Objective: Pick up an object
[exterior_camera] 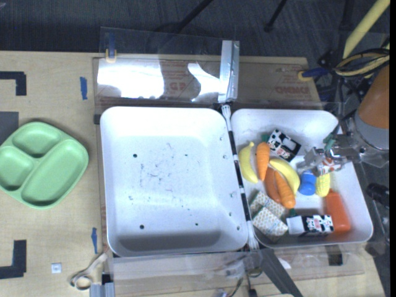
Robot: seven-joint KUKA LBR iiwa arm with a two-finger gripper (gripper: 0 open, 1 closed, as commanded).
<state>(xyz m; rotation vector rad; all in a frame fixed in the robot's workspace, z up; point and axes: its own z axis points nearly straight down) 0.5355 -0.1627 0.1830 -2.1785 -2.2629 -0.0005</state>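
Observation:
The right bin [291, 117] holds a pile of toy items. On its left side lie a yellow banana [247, 163] and an orange carrot [263, 158], with a second banana [286, 171] and a second carrot [281, 189] just right of them. A black-and-white cow-print box [283, 144] sits toward the back. My gripper [320, 159] hangs low over the bin's right half, just above a blue piece [307, 183] and a yellow corn cob [323, 183]. Nothing shows as lifted. An orange bottle [337, 212] and a cow-print carton [312, 224] lie at the front.
The left bin [167, 172] is bare white with faint scuffs. Two patterned pouches [267, 214] sit at the right bin's front left. A green divided plate [40, 164] rests on the bench at far left. A clear panel [167, 73] stands behind the bins.

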